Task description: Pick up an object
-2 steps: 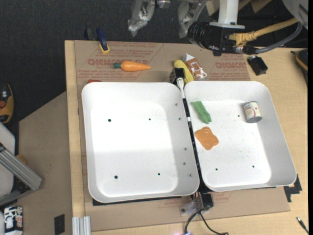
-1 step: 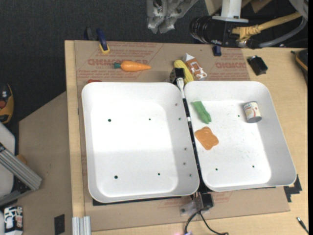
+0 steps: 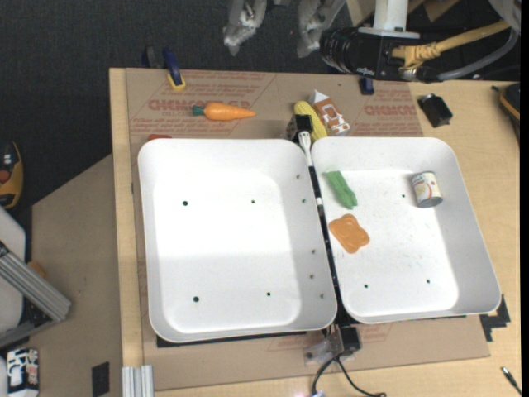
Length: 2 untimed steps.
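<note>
White plastic bins sit side by side on the cardboard-topped bench. The right bin holds three things: a green piece toward its 11 o'clock corner, an orange piece just below that, and a small can lying on its side toward 2 o'clock. The left bin lies beside it. The gripper hangs at 12 o'clock, beyond the far edge of the bench, jaws spread with nothing between them; every binned object lies well apart from it, toward 5 o'clock. On the cardboard behind the bins rest a toy carrot and, near the seam, a yellow corn-like toy with a small printed packet.
</note>
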Tool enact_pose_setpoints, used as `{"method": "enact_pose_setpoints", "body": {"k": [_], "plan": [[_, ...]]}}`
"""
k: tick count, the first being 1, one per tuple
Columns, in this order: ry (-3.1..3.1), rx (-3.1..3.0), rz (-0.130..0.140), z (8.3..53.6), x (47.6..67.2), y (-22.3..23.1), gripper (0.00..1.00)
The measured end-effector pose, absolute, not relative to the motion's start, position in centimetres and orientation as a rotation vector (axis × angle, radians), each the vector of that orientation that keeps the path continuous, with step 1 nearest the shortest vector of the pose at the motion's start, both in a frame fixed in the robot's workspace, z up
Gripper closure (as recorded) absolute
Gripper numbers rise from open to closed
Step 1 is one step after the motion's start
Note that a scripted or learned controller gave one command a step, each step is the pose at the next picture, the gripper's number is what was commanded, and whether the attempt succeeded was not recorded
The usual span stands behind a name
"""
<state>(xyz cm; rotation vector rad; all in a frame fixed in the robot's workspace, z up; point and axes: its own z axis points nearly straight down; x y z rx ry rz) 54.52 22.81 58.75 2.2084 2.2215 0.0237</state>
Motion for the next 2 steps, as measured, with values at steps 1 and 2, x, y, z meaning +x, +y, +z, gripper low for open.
{"method": "enact_pose_setpoints", "body": {"k": [1,2], "plan": [[2.221,2.205,0.031,59.86,54.54,22.89,1.00],[2.221,2.206,0.029,59.81,54.54,22.88,0.00]]}}
